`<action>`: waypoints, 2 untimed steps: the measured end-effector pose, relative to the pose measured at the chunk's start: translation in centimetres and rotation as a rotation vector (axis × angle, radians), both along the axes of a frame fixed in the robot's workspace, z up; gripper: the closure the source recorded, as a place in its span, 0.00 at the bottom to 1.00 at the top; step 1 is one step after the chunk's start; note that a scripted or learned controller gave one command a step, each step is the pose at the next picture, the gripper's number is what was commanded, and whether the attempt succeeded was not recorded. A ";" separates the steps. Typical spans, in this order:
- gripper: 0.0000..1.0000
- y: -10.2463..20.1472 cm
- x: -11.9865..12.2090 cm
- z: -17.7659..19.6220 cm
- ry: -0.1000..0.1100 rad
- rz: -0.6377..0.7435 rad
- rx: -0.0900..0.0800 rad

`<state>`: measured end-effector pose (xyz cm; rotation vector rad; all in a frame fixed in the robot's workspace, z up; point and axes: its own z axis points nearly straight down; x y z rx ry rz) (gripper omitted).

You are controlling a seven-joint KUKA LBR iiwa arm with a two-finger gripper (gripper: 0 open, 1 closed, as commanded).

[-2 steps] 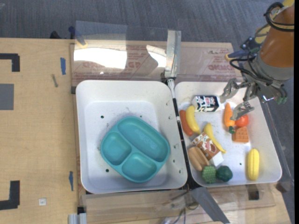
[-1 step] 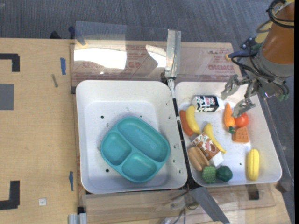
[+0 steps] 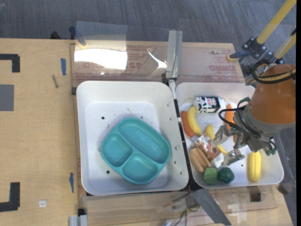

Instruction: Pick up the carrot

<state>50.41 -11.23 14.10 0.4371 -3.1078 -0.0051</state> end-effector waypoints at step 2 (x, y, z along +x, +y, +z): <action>1.00 2.0 0.9 7.0 -0.004 -0.253 -0.002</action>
